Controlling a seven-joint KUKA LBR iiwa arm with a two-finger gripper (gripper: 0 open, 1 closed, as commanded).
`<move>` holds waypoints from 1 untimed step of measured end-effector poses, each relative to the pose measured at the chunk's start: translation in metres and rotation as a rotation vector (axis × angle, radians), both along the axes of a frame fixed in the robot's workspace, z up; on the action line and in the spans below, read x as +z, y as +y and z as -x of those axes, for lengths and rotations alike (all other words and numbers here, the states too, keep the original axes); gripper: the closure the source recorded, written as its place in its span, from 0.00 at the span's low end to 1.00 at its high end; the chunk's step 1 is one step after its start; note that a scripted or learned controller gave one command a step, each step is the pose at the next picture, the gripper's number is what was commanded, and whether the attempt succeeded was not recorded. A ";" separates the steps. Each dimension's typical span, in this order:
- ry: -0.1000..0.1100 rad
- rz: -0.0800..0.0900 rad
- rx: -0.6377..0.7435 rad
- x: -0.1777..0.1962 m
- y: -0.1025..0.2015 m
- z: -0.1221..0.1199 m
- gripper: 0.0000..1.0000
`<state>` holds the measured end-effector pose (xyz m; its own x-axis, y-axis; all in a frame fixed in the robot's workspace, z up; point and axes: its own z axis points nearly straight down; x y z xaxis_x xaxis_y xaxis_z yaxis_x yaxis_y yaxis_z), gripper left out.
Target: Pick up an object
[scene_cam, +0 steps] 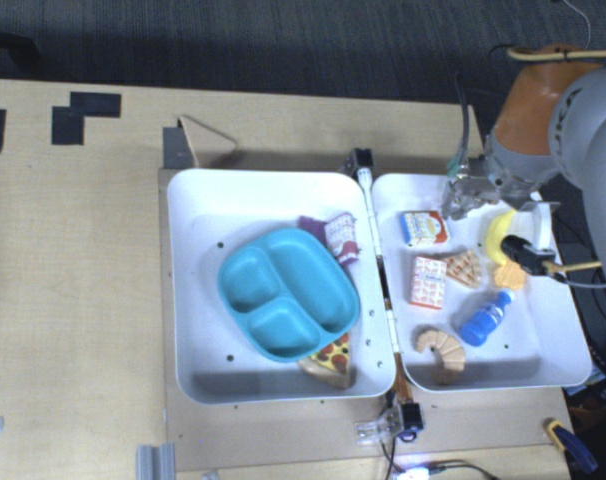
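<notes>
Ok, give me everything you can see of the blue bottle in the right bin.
The blue bottle is small, looks like glossy plastic, with a deep blue body and a paler blue neck and cap end. It lies on its side on the floor of the right bin, cap end pointing up-right toward an orange-yellow piece. The croissant lies just left of its base; contact is unclear.

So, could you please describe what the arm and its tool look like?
The arm is rounded and light grey, with a broad orange band above the wrist. The tool is a compact block of grey metal, and thin dark cables run beside it.
</notes>
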<state>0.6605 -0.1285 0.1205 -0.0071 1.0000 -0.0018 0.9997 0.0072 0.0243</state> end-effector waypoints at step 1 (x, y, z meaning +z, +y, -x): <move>0.000 0.000 0.000 0.000 0.000 0.000 0.00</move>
<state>0.6604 -0.1285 0.1204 -0.0072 1.0000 -0.0017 0.9997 0.0073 0.0239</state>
